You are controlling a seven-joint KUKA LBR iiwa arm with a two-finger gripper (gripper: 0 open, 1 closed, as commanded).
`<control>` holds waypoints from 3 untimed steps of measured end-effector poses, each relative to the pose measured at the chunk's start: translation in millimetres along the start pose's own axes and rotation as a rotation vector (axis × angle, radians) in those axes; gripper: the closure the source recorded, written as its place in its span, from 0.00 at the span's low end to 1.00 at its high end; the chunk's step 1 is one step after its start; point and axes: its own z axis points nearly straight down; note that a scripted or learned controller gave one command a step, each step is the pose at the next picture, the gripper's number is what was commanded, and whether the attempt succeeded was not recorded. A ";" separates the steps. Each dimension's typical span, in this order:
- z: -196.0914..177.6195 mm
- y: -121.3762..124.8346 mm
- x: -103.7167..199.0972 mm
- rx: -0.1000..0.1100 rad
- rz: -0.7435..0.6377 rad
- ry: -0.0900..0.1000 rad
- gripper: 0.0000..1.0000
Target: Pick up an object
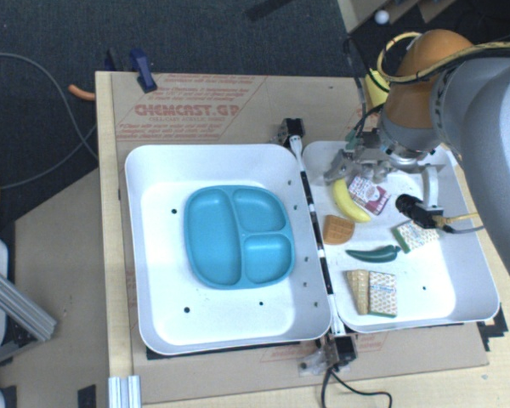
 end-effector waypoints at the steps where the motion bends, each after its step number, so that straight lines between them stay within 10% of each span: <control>1: -11.8 1.4 -1.4 -0.006 -0.001 -0.005 1.00; 2: -11.5 1.2 -1.4 -0.005 -0.001 -0.005 0.00; 3: -1.6 -23.1 1.4 -0.006 0.001 -0.002 0.00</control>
